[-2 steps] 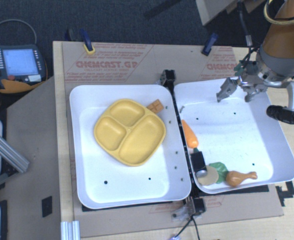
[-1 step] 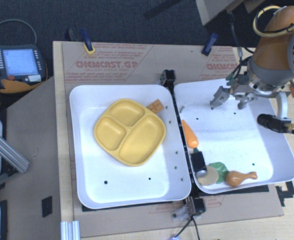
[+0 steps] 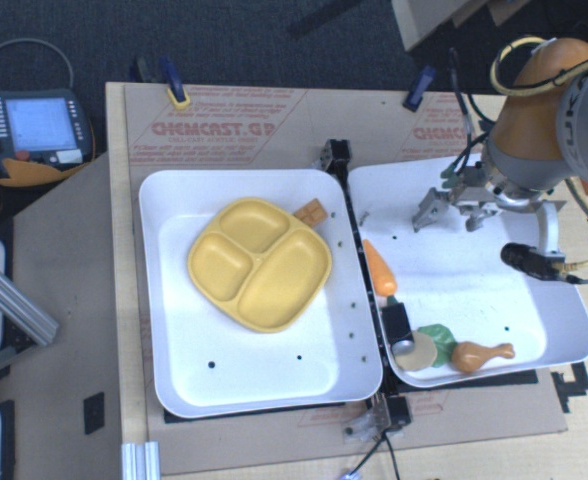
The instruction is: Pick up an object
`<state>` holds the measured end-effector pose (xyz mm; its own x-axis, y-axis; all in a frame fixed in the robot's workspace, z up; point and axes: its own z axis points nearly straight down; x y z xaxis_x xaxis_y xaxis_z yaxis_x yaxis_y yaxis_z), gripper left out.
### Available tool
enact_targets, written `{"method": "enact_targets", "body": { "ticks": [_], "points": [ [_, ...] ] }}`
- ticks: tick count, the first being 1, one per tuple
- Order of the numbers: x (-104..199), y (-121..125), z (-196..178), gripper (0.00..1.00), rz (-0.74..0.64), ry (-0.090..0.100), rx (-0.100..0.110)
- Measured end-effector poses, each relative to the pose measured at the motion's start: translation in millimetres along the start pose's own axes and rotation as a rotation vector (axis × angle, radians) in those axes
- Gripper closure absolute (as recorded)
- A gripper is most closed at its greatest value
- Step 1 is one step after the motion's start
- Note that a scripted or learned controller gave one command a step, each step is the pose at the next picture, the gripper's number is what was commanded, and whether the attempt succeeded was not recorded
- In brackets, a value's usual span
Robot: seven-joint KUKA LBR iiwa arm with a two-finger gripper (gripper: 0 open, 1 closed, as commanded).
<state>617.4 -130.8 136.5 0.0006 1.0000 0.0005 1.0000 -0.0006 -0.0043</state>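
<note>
Early in the pick, by the look of it: nothing between the jaws, gripper (image 3: 452, 204) poised over the bare upper part of the right bin (image 3: 564, 313), right of centre in the frame. Jaws spread apart, pointing down and left.

Candidates gathered along the left and bottom edges of that bin: orange carrot (image 3: 378, 266) against the divider at frame centre, black block (image 3: 395, 320) just below it, then a beige disc (image 3: 417, 352) touching a green piece (image 3: 438, 336), and a tan drumstick (image 3: 481, 351) beside them at lower right.

In the left bin (image 3: 164, 268), yellow divided plate (image 3: 261, 264) with a small brown block (image 3: 310, 211) at its upper edge.

Next move likely: shift left and down toward the carrot, nearest and lying apart from the cluster; align across its narrow width, descend, close. Risk of fouling the bin wall.
</note>
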Motion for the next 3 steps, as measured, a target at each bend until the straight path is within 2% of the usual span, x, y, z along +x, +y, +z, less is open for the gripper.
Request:
{"method": "enact_targets", "body": {
  "ticks": [1,2,3],
  "points": [
    [-0.1,1.1,-13.2,1.0,0.0,-0.001,-0.005],
    [2.6,-7.5,-70.0,1.0,-0.001,-0.002,-0.01],
    [-5.5,0.5,-124.5,1.0,-0.001,-0.003,-0.011]
  ]
}}
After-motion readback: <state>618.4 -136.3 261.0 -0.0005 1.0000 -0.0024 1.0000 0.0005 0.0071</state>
